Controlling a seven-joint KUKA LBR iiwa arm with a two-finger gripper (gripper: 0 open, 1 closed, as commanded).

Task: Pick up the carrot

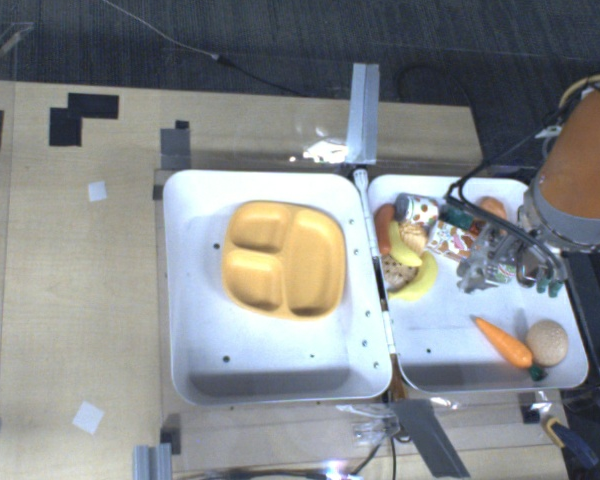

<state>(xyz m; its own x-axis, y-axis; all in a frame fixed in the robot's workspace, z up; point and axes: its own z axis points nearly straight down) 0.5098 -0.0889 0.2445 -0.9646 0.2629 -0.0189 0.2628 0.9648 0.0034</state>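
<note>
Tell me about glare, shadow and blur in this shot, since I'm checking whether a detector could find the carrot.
In the camera view, the carrot is sharp and evenly lit against the right bin. Glare sits on the metal bracket above the bins and at the bottom edge. Soft shadow pools along the left bin's near wall. The gripper looks cluttered with cables and somewhat smeared.

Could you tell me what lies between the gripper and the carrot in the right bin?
Nothing: in the camera view, bare white bin floor separates the gripper from the carrot lying below it. The banana sits off to the left.
</note>
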